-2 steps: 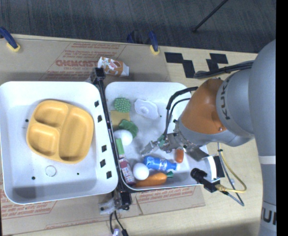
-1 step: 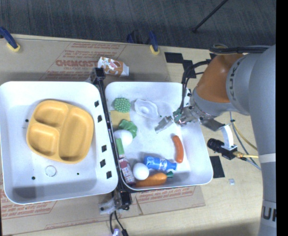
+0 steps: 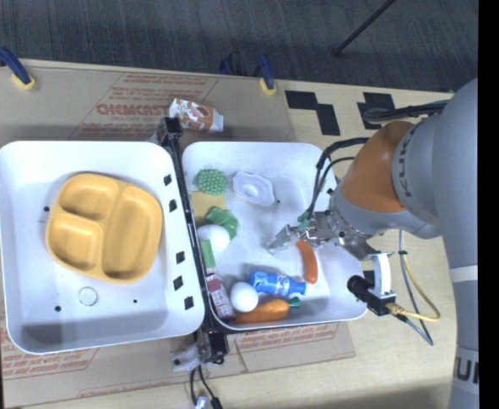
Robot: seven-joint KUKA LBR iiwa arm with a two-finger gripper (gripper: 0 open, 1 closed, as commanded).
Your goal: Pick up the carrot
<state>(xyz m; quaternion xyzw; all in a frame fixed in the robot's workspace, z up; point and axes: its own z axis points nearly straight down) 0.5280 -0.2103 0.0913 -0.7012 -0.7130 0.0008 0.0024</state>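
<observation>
Silver claw [image 3: 285, 239], mid-right of the frame, low over the right bin [image 3: 258, 151]. Do you see it?

Yes, at the end of the grey arm [image 3: 420, 186] with the orange band. Is it wide or narrow?

I cannot tell, the view is too coarse there. A red-orange stick [image 3: 308, 262] lies just below and right of it, very near, and I cannot say whether the two touch.

Is that the carrot?

No. The carrot [image 3: 263, 311] is lower in the frame, lying flat along the bin's bottom wall, well apart from the claw.

What sits around it?

A white ball [image 3: 244, 297] just at its left end and a blue packet [image 3: 277, 284] just above it. Further up the bin there is a green piece [image 3: 224, 220] beside a second white ball [image 3: 216, 239], then a green knobbly ball [image 3: 211, 181] and a clear cup [image 3: 254, 187] near the top wall.

And the left bin [image 3: 7, 228]?

It holds a yellow divided plate [image 3: 105, 226], left of centre.
</observation>
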